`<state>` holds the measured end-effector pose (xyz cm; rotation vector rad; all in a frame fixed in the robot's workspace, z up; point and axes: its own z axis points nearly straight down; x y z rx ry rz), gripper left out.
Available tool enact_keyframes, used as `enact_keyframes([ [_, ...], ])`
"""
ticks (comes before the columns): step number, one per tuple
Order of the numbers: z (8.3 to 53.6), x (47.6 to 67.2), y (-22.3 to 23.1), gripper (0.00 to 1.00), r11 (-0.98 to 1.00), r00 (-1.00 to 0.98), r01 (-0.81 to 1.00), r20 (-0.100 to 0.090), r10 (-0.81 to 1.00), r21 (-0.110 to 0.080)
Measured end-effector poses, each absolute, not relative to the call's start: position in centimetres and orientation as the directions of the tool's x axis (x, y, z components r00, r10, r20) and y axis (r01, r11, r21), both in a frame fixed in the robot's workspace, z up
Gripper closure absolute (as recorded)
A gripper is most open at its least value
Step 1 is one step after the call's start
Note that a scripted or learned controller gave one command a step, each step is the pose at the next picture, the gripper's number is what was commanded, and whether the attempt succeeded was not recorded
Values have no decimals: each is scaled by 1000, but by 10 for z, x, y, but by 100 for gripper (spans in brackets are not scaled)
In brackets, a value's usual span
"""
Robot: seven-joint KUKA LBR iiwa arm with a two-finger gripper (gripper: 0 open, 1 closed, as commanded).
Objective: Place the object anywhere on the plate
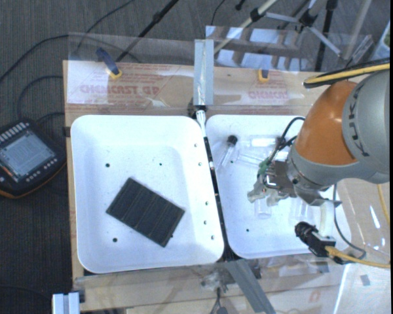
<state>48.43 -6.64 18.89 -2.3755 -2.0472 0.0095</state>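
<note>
Flanking the hand [262, 198]: clear tube [226, 152], dark plate [145, 212].

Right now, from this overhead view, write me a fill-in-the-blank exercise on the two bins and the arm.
1. The dark rectangular plate lies in the ____ bin as the camera view shows it.
2. The end effector hangs over the ____ bin.
3. The band above the arm's wrist is coloured ____.
4. A clear syringe-like object lies near the right bin's ____ wall.

Missing words: left; right; orange; left
</note>
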Motion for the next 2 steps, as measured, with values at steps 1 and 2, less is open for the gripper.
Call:
enact_keyframes([
  [1,229,547,30,100,-100,100,995,-4,995,-7],
  [2,222,572,81,100,190,-190,982,-3,982,-8],
])
